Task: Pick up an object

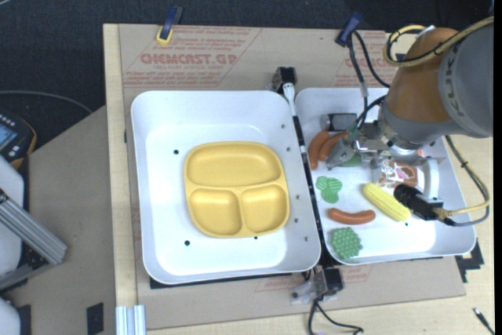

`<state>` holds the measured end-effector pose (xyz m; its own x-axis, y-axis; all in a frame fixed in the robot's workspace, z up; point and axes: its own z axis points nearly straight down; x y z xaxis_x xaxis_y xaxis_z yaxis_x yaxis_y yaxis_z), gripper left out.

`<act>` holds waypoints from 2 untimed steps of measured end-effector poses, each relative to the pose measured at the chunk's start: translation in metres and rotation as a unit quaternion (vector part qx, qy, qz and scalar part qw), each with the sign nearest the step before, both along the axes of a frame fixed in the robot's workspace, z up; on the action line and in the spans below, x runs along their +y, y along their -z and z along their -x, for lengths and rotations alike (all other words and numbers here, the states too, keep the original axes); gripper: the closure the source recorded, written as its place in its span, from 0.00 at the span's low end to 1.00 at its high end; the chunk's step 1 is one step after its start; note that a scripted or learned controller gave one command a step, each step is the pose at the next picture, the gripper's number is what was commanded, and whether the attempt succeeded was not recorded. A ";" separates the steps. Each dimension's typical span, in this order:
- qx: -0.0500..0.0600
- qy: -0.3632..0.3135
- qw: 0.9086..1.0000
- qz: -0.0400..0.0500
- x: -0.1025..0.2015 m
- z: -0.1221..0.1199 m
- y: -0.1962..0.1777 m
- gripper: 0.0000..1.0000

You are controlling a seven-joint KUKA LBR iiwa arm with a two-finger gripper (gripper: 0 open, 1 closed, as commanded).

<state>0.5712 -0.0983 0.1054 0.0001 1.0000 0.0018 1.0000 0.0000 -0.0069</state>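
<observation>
The gripper (362,149) sits low in the right bin (447,243), right of frame centre, just beside an orange carrot-like piece (320,146) — whether its jaws are apart or together cannot be told, as the wrist hides them. The piece's long axis runs upper right to lower left. A corn cob (386,201) lies diagonally at lower right.

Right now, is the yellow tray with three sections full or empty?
Empty. The yellow plastic three-section tray in the left white bin shows only bare yellow in all its compartments; the toy foods lie in the right white bin.
</observation>
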 end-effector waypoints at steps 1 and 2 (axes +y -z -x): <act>-0.001 0.000 1.000 0.000 0.001 0.000 0.022 0.00; -0.002 0.001 1.000 0.001 0.000 0.000 0.010 1.00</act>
